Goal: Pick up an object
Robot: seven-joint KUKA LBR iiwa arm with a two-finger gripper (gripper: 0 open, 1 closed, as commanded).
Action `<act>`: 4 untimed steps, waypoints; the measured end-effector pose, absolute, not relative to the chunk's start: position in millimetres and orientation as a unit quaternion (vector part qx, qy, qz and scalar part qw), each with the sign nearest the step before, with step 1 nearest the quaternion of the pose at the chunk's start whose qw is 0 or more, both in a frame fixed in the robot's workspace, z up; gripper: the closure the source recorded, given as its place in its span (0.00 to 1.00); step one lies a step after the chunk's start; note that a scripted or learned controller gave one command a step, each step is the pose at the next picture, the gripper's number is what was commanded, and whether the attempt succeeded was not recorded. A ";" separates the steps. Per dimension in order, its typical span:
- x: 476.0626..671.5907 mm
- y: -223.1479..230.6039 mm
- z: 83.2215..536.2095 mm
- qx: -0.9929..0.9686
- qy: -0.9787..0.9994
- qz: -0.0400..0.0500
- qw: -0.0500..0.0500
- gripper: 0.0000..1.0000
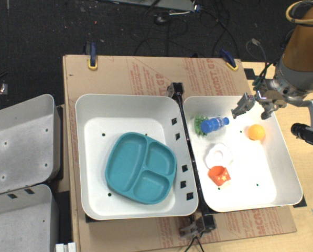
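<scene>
The gripper [255,107] hangs over the far right corner of the right bin [287,156], at the end of the grey arm [302,46] with its orange band. Its two dark fingers [242,107] are spread apart, one pointing toward the bin's middle and the other toward its right wall. Nothing sits between them and they touch none of the objects.

All places below are given from the blue bottle [214,124], which lies on its side in the far part of the right bin, just left of the gripper and a little nearer the camera. A green item [201,126] touches the bottle's left end, close to the divider between the bins. To the bottle's right, past the gripper's reach, lies an orange ball [256,132], apart from everything else. Nearer the camera than the bottle sits a white ring-shaped piece [219,154], and just beyond that an orange-red block [219,175] touching or nearly touching the ring; I cannot tell which.

Left of the bottle, across the divider, the left bin [88,156] holds a teal compartment plate [140,167] lying flat.
</scene>
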State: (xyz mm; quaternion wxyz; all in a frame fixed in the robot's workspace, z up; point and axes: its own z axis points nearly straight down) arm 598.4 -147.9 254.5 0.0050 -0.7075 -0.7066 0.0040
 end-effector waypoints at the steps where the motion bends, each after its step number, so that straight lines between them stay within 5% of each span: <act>1: 600.6 -147.3 262.2 -0.707 -0.708 0.000 0.000 0.00; 4: 600.2 -157.6 107.4 -0.708 -0.707 0.001 0.002 0.00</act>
